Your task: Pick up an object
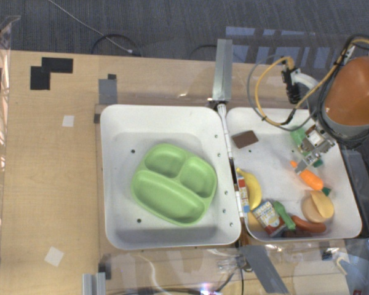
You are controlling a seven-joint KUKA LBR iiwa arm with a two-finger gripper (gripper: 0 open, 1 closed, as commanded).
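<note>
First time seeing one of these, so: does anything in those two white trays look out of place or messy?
Nothing looks broken or spilled. The green plate sits askew in the left bin, and the toy foods, like the banana, crowd the right bin's near end.

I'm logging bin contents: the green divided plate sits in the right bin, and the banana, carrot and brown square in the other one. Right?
Not quite. The camera view shows the green divided plate in the left bin. The banana, carrot and brown square lie in the right bin.
</note>
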